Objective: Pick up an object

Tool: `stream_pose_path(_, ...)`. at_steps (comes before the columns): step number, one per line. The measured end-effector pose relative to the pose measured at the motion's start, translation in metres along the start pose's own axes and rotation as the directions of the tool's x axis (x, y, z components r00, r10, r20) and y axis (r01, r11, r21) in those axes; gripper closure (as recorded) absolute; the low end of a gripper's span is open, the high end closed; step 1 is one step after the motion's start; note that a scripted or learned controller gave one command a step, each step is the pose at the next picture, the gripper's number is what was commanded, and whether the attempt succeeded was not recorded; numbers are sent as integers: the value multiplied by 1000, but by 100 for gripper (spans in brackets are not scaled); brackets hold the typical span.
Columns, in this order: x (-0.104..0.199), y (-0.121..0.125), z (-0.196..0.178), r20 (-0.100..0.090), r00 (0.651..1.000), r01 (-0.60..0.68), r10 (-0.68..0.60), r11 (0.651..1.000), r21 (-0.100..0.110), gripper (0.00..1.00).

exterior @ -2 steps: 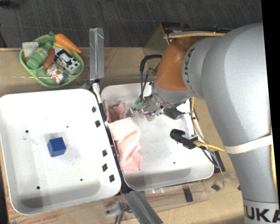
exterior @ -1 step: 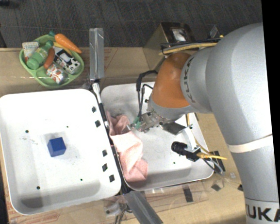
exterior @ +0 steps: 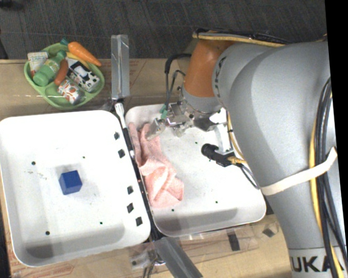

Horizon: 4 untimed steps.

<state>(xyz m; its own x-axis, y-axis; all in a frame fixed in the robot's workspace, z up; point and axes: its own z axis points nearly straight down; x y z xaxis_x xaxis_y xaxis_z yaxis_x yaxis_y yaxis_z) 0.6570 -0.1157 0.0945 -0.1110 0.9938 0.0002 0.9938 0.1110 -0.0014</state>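
The gripper (exterior: 167, 121) is seen at the 12 o'clock end of the right bin (exterior: 229, 215); how it is set cannot be told. Just beside it, toward 7 o'clock, a pink cloth (exterior: 160, 176) is bunched. It is judged soft and light, best pinched at a raised fold. A blue block (exterior: 70, 181) is held by the left bin (exterior: 16, 137). A green bowl (exterior: 36, 84) of toy food is kept at 11 o'clock.

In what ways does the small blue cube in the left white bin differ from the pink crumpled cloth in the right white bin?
The small blue cube is rigid, with flat faces and sharp edges; the pink crumpled cloth is soft and folded. The cube is much smaller than the cloth. The cube sits alone near the middle of the left white bin, whereas the cloth lies along the left wall of the right white bin, close to the gripper. Both rest on a bin floor.
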Motion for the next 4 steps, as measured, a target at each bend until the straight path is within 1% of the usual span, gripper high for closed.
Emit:
stream_pose_path(1,-5,-78,3,-1,998,59,-59,998,2,0)
stream_pose_path(2,-17,-2,2,0,998,-56,56,998,0,0)
stream_pose_path(3,-10,-97,3,-1,994,107,-107,994,1,0)
stream_pose_path(4,-59,-71,2,1,973,231,-231,973,-1,0)
